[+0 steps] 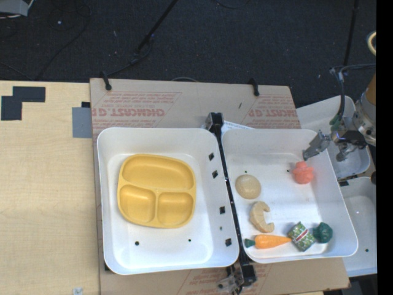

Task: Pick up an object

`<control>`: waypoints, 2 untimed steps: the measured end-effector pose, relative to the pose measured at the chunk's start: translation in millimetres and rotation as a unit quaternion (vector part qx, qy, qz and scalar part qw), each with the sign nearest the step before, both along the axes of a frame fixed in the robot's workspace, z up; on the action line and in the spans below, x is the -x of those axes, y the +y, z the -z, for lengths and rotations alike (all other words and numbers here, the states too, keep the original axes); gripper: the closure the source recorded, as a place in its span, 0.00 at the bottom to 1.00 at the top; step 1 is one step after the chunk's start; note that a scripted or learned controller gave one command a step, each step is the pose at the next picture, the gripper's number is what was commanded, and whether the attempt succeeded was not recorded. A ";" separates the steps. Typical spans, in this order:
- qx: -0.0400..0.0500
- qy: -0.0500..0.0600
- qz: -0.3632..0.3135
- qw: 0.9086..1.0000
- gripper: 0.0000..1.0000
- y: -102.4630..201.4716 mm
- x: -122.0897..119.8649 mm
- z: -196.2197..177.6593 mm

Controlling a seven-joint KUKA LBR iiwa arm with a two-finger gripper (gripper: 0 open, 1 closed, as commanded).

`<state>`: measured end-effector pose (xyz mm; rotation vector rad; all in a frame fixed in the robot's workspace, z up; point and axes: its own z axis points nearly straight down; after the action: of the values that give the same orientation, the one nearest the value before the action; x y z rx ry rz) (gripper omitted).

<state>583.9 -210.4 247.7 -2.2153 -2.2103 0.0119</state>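
- Bins side by side on the bench, and the right bin (344, 223) holds all the candidates, so that's where the pick will happen
- Nearest the gripper (331, 143) is a pink ball (303, 173), far right of that bin, just beside and a touch nearer than the fingers
- It looks light and a bit squashy, a toy I'd guess; round, so it could roll or squirt out unless it's pinched across the middle
- Others on offer: round beige piece (248, 186) mid-bin, a curved beige piece (262, 217) just nearer, then along the near wall a toy carrot (271, 241), a green and white packet (301, 236) and a dark green lump (323, 232)
- Carrot's slim and stiff-looking, easy across the body
- Arm reaches in from the right, wrist over the bin's far right corner
- Two fingers splayed wide, nothing between them
- Left bin (110, 165) carries a yellow divided plate (157, 190), well apart from the action
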 end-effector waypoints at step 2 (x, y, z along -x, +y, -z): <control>0.001 -0.004 -0.001 1.000 0.00 4.4 5.0 39.1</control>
<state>579.0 -206.0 208.6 -2.2171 -2.2175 0.0046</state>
